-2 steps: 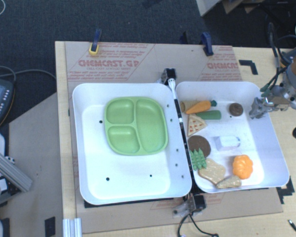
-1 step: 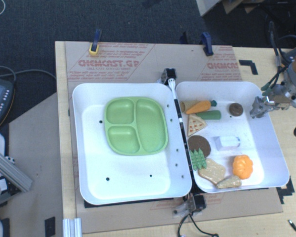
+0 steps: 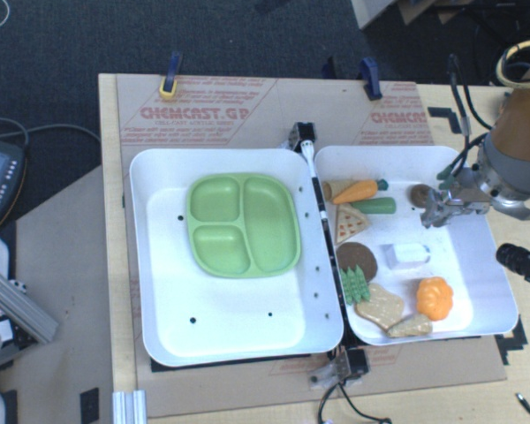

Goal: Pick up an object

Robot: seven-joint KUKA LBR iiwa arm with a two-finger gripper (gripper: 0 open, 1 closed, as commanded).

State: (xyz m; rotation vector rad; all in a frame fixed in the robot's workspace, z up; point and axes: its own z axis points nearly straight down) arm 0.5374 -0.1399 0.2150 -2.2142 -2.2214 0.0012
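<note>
Brown round piece (image 3: 420,194): the thing nearest the gripper, lying in the right bin just to the camera-left of the fingertips and slightly above them in the view; whether they touch it is hard to judge.
Gripper (image 3: 435,217): over the upper right part of the right bin, metal fingers pointing toward camera-left; nothing shows between the fingertips, and how wide the jaws stand I cannot tell.
White block (image 3: 407,254): below the jaws and a little to the left, lying on the bin floor, apart from them.
Orange pumpkin-like toy (image 3: 435,298): further below the jaws, near the front wall of the bin.
Carrot (image 3: 355,192) and green vegetable (image 3: 374,206): well to the left of the jaws, side by side, the carrot above.
Triangular wedge (image 3: 350,223), dark brown disc (image 3: 357,259), green spiky piece (image 3: 354,284), tan bread-like pieces (image 3: 382,306): lower left of the jaws, along the left side and front.
Right bin (image 3: 499,263): white, shallow, under the jaws.
Left bin (image 3: 155,263): far to the left, holding a green divided plate (image 3: 244,224).
Arm (image 3: 517,144): reaches in from the right behind the jaws.
</note>
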